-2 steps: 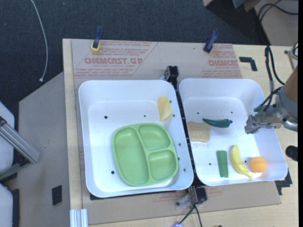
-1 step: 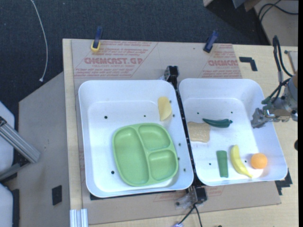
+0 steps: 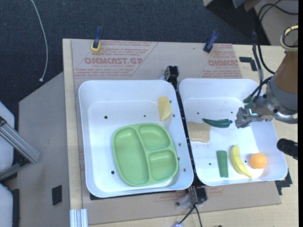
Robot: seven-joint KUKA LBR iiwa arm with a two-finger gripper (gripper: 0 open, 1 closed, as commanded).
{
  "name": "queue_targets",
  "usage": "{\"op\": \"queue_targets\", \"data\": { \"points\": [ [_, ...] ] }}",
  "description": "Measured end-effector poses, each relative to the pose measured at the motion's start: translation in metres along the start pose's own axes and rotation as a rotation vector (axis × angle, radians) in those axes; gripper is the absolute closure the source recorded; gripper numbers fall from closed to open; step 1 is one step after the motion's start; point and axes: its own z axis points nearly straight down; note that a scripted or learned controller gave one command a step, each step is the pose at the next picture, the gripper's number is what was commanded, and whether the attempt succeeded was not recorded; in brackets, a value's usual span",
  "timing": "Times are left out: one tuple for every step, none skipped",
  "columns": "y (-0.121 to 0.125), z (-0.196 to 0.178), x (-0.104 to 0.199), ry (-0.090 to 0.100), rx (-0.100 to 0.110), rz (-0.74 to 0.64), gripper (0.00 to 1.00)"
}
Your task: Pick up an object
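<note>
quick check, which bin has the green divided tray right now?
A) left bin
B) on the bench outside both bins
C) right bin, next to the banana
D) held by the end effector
A: the green divided tray lies flat in the left bin, while the banana and the orange sit in the right bin, where the end effector is.

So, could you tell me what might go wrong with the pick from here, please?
1. The gripper sits beside the tip of the dark green pepper; a grasp so near one end might slip off.
2. The pepper lies close to the beige slice, which could get nudged.
3. The banana, orange and green block crowd together, so a grab there risks bumping neighbours.
</note>
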Motion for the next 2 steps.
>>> {"op": "queue_targets", "data": {
  "points": [
    [-0.008, -0.004, 0.05, 0.001, 0.003, 0.0, 1.0],
    [-0.01, 0.005, 0.112, 0.001, 0.003, 0.0, 1.0]
  ]
}}
